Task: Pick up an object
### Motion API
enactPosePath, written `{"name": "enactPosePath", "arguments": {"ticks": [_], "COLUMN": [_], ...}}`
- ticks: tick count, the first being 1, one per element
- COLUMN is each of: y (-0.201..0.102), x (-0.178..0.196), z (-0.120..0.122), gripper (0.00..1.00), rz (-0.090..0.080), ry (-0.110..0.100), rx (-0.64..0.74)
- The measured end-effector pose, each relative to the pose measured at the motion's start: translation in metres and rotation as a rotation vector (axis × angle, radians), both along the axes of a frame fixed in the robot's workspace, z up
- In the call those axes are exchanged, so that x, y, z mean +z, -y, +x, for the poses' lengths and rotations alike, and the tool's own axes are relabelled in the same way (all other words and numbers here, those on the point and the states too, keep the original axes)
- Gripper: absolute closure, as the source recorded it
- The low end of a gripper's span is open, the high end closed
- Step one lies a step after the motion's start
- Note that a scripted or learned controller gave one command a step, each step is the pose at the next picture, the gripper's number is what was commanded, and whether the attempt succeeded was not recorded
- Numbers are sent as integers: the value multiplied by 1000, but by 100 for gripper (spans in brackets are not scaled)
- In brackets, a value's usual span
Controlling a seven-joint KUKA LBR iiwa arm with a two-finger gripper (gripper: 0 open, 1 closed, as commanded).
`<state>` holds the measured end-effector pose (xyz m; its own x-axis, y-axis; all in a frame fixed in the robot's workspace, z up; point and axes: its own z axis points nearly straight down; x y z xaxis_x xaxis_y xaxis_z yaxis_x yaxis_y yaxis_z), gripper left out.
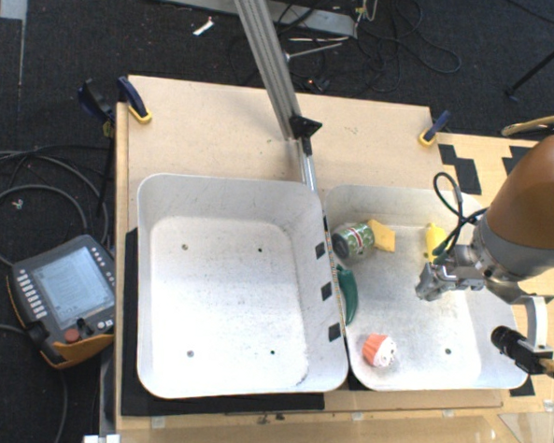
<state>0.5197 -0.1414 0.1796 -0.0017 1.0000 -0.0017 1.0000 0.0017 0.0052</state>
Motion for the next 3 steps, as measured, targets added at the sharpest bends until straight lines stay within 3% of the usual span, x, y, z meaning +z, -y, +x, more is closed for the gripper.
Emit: {"name": "enactPosePath", "arguments": {"ticks": [1, 3], "y": [0, -101], "x": [51, 38], "z": [2, -5], "gripper": [100, 100], "rz": [0, 4], "ry": [1, -6], "rx": [2, 7]}}
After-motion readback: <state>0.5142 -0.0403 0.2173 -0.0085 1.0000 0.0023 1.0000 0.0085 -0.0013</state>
